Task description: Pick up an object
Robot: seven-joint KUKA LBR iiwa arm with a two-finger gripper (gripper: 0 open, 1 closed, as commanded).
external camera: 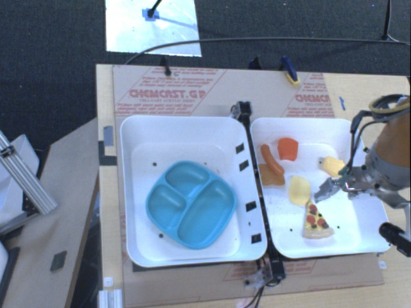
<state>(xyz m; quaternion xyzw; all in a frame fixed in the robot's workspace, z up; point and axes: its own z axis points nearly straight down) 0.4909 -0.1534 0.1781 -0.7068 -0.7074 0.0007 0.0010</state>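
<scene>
Pizza slice (316,223) lies below end effector (323,192); board (167,95) reads "CHEMCAST GP".

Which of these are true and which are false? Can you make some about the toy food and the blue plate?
1. The blue divided plate lies in the left bin. True.
2. The pizza slice sits on the blue plate. False: it lies in the right bin, near the front.
3. The gripper is over the right bin, close to the pale yellow piece. True.
4. The orange piece is in the left bin. False: it is near the back of the right bin.
5. The gripper has the pizza slice between its jaws. False: the slice lies on the bin floor, below the gripper in the view.
</scene>
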